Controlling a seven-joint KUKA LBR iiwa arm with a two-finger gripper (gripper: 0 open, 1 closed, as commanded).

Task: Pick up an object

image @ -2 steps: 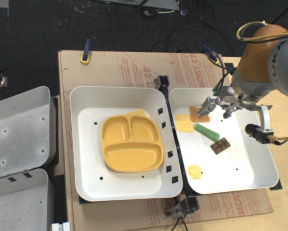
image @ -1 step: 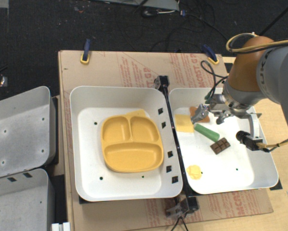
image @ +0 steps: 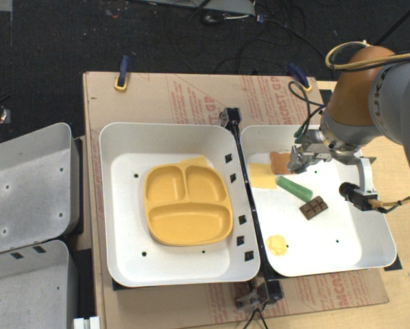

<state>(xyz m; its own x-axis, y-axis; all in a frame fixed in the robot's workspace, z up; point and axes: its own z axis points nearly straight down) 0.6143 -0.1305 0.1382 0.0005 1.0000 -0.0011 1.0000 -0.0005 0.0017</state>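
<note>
Two shallow white bins on a brown bench (image: 164,91), viewed from above at a slant. The left bin (image: 116,184) holds a single yellow divided tray (image: 188,205), lying flat near the bin's middle with its two small compartments toward the far side and its one long compartment toward the near side; a pale yellow flat piece (image: 200,162) shows at the tray's far edge, partly beneath it. The right bin (image: 369,242) holds five small objects: an orange-brown block (image: 279,162) near the far left, a pale yellow block (image: 261,176) just beside it against the divider, a green bar (image: 294,188) lying at a slant near the bin's middle, a dark brown chocolate-like square (image: 312,208) just beyond the bar's near end, and a small yellow crumpled item (image: 276,245) well apart toward the near left. The grey arm (image: 397,101) with its orange band (image: 352,91) reaches in from the right; the gripper (image: 302,155) is low over the far part of the right bin, just beside the orange-brown block and above the far end of the green bar. Whether the fingers are spread or pressed together cannot be told from this angle, and no object is seen between them
</note>
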